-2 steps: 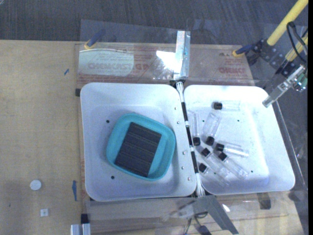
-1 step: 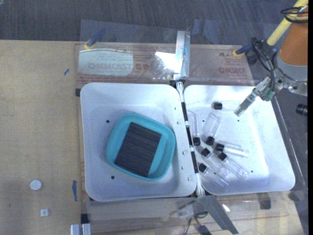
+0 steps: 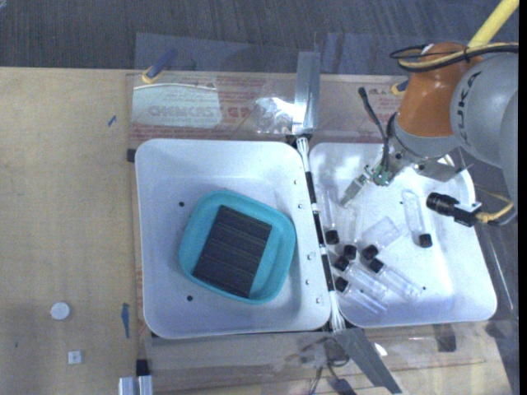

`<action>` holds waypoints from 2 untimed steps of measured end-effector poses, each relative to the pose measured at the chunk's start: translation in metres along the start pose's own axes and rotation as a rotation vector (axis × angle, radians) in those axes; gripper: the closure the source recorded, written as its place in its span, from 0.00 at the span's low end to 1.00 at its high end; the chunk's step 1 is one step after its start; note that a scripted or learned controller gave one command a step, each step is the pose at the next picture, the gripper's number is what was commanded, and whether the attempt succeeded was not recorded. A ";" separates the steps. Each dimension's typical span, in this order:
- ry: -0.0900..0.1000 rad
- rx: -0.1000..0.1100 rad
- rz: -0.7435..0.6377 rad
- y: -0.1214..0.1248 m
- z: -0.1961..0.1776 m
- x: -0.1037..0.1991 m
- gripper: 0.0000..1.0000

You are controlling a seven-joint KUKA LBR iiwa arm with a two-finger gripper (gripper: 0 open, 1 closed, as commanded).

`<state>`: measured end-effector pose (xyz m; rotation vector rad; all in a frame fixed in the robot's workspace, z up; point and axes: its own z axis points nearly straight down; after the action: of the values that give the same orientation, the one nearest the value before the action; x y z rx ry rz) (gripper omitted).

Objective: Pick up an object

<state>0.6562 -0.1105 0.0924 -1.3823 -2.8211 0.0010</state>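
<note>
Several clear plastic vials with black caps lie scattered in the right bin. One vial lies lengthwise at the upper right, another in the middle, and more near the front left corner. My gripper hangs over the back left part of this bin, below the orange band of the arm. It is above and left of the vials, and nothing shows in its grasp. In the left bin a teal tray holds a dark ribbed block.
A black cable plug with a yellow lead juts over the right bin's right side. A metal divider and crumpled clear plastic lie behind the bins. The wooden bench stretches to the left.
</note>
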 end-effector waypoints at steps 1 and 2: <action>-0.002 -0.002 0.000 0.001 -0.009 -0.001 1.00; -0.002 -0.001 0.155 -0.023 -0.117 -0.014 1.00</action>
<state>0.6462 -0.1353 0.2098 -1.5971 -2.7077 0.0010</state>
